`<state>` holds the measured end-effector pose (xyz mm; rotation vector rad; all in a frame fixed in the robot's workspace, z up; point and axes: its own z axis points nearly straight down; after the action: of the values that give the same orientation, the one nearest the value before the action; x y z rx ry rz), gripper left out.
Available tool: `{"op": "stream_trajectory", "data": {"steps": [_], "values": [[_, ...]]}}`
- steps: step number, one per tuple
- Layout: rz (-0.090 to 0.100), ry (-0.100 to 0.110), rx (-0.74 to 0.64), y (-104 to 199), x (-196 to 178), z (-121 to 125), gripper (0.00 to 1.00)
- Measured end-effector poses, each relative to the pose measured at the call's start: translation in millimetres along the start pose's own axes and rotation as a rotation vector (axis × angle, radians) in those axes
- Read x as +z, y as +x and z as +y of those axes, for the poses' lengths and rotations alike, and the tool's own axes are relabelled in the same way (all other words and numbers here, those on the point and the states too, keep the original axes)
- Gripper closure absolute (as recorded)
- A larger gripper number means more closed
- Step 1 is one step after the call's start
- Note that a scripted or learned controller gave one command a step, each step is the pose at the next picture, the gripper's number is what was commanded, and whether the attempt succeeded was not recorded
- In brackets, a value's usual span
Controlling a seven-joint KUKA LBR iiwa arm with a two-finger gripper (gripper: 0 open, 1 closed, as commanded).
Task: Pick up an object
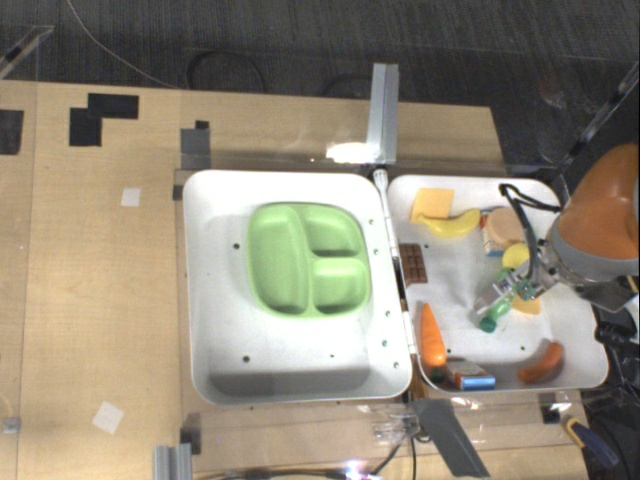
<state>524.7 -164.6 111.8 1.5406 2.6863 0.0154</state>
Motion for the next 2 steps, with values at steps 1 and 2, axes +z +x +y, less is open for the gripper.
{"op": "stream_trajectory", "data": {"steps": [1,2], "values": [[-0.024,-0.018,0.051,20.7,3.3,6.2,0.00],[0.020,0.014,0.065,66.5,19.6,8.0,0.00]]}}
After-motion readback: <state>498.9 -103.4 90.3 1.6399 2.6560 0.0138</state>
